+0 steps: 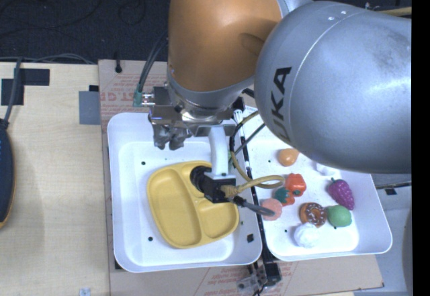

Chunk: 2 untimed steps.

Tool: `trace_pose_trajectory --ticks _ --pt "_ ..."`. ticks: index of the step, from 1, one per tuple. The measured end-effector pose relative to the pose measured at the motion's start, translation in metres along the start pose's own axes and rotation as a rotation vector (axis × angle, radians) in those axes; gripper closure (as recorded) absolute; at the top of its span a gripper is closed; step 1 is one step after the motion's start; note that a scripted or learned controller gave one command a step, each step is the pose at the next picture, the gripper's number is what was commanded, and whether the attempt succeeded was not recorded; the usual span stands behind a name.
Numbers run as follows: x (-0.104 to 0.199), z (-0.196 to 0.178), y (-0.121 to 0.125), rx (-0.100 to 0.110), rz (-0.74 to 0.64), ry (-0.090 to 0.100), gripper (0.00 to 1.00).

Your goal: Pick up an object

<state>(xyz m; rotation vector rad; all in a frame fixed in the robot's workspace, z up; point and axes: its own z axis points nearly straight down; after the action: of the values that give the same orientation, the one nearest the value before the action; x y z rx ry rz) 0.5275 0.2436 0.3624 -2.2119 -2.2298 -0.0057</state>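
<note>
Camera view: one look down at a slant on the desk [54,187], with both bins toward its right side.
Arm: the grey arm [336,86] with its orange band reaches in from the right and covers the far edges of both bins.
Gripper: the gripper [171,135] hangs over the far edge of the left bin [127,221], just beyond the far rim of the tray.
Gripper state: I cannot tell whether it is open or closed; the wrist shades it and nothing shows in its grasp.
Likely target: the yellow divided tray [181,211], lying flat across the middle of the left bin, is the thing nearest the gripper.
Right bin: the right bin [366,221] holds toy food in a loose cluster toward its near edge: purple grapes [340,192], a red pepper [294,184], a donut [312,213], a green fruit [339,217], a white piece [306,235] and a pink piece [271,208] at the left wall. An orange fruit [287,156] sits apart, farther back.
Step in hand: judged as the approach, with no grasp yet made.
Doing it well: the tray is wide and shallow, so straddle its raised rim or the divider rather than press on a flat well. Come straight down and close only once the rim is between the jaws.
Risk: a rim grip may tip the tray or let it slip.
</note>
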Motion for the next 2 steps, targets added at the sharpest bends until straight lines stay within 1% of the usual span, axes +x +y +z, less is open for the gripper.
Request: trace_pose_trajectory --ticks 1,2 --pt "0.0 -0.184 -0.028 -0.011 0.007 0.004 1.0" --pt "0.001 -0.069 -0.045 0.015 0.007 -0.01 1.0"
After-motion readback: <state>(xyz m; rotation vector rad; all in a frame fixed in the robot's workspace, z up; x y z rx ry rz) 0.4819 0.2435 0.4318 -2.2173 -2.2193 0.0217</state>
